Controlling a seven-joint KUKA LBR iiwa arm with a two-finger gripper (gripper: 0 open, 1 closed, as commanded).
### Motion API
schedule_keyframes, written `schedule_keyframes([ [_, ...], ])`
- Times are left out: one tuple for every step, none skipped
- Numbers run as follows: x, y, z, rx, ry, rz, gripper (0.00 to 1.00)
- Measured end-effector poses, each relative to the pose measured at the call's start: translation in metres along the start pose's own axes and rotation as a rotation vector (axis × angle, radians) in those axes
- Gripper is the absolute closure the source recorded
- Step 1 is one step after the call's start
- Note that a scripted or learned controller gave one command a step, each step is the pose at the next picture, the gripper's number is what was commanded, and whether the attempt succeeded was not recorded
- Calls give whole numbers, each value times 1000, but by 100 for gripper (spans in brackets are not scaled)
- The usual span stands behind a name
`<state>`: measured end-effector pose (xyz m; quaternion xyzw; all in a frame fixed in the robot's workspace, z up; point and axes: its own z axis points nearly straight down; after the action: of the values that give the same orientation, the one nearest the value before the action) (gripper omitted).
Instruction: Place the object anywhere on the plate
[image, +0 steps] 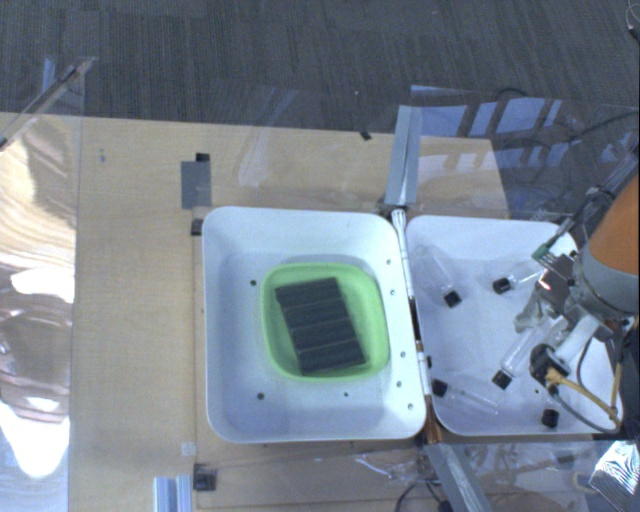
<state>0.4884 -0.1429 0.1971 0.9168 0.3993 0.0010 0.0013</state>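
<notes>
1. Look at the left white bin: a green plate sits in its middle.
2. You can see a dark ridged block lying flat on that plate, a bit tilted.
3. Look at the right edge of the frame: the gripper hangs over the right white bin.
4. You cannot tell the gripper's grip from here.

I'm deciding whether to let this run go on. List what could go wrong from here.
1. The dark ribbed object already lies on the green plate in the left bin; a further reach there might knock it off.
2. The gripper sits low in the right bin and could bump its wall.
</notes>
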Motion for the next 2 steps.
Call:
schedule_keyframes([
  [0, 0, 0, 0, 0, 0, 0],
  [-32, 30, -51, -3, 1, 64, 0],
])
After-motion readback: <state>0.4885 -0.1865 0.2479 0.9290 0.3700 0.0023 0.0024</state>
